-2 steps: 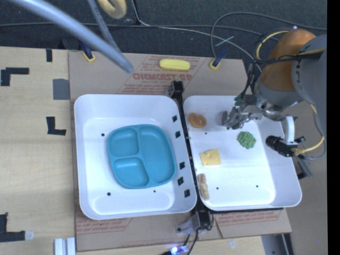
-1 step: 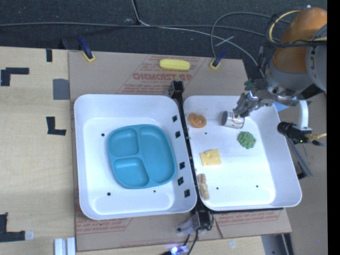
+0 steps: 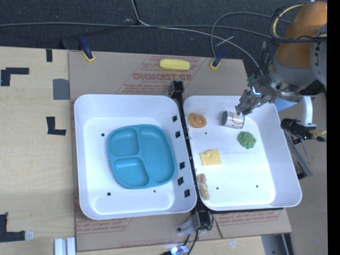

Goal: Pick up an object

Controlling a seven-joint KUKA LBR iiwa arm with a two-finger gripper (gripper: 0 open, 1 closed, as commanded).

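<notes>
Fingers [image 3: 245,106] hang over the right bin [image 3: 265,190], tips just above the small can [image 3: 232,119] lying on its side; can't tell if apart or together. Nearby: green lump [image 3: 246,139], donut [image 3: 197,121], yellow block [image 3: 210,157]. Blue tray [image 3: 141,156] sits in the left bin [image 3: 90,142].

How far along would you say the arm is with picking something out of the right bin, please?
Done: the arm has reached into the right bin, and the gripper sits right above the small can. In hand: nothing visibly; the can lies on the bin floor. Left: closing on it and lifting. The orange piece, green piece and yellow block lie untouched.
</notes>
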